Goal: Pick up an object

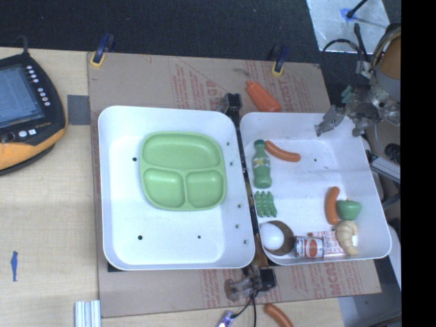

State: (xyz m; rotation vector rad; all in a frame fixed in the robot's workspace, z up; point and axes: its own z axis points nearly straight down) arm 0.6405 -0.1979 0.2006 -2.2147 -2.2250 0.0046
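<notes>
Nothing grabbed yet, the pick is basically still all ahead.

The end effector is hanging over the upper right corner of the right bin, and honestly I'm not able to tell its state from here. Everything is sitting loose in that bin: a sausage nearest the arm, a green bottle by the divider, another sausage, a can and an egg cup along the bottom. The green tray is lying in the left bin.

Pale green tray in white bin; orange sausages; green bottle; red-labelled can.
</notes>
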